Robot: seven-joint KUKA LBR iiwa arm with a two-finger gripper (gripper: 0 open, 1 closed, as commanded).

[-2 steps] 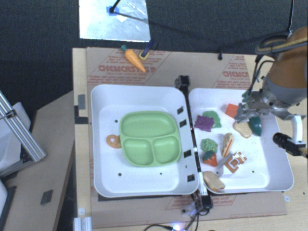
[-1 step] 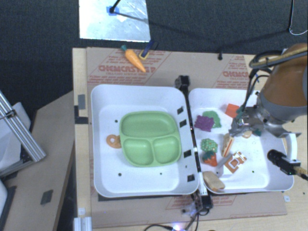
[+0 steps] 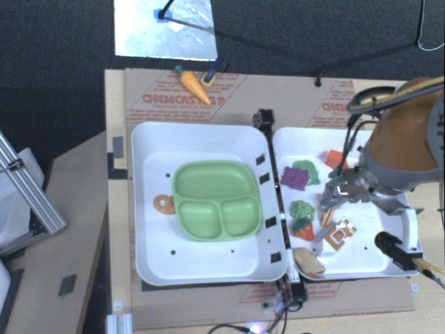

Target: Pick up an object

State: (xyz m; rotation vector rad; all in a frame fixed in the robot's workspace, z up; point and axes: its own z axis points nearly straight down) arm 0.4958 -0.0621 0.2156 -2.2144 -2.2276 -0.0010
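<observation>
Grey hand [image 3: 332, 195] hovers over right bin [image 3: 361, 266] beside broccoli [image 3: 302, 210]; finger spread cannot be told. Descend centred on one item, clear of neighbours.

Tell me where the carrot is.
The carrot lies outside both bins, on the brown board behind the left bin, near the view's top centre, just below the shiny sheet.

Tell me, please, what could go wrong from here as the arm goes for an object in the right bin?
The toys lie crowded: the hand hangs close above the broccoli, with the purple grapes and pretzel piece beside it, so it may nudge neighbours or pinch two. The bread-like piece sits against the right bin's front rim, and a shove might tip it out.
</observation>
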